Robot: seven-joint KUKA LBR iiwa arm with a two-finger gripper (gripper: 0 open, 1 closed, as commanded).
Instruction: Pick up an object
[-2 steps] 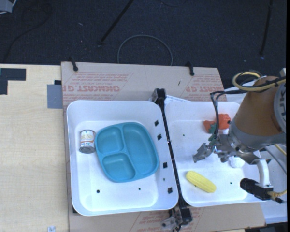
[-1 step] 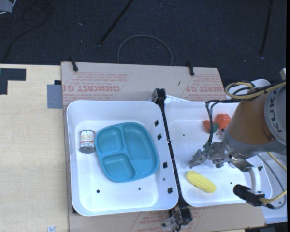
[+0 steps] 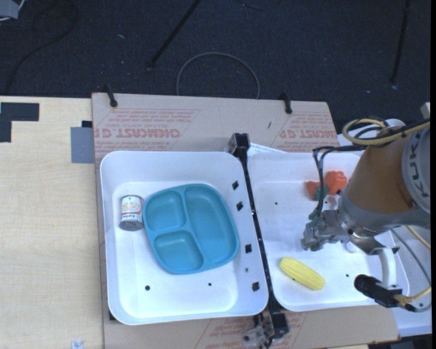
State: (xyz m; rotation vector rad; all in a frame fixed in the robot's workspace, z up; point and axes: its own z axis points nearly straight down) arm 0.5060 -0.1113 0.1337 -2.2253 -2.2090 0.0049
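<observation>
a small tin can (image 3: 131, 213) lies in the left bin (image 3: 123, 286), touching the left edge of a blue divided plate (image 3: 190, 227) that fills the bin's middle. past the black divider, the right bin (image 3: 276, 177) holds a yellow corn cob (image 3: 302, 274) near its front and an orange-red object (image 3: 327, 185), partly hidden by the arm, toward the back. the gripper (image 3: 316, 236) hangs over the right bin between those two, just above and right of the corn cob, with nothing visible between its fingers; whether they are spread or closed cannot be told from here.
</observation>
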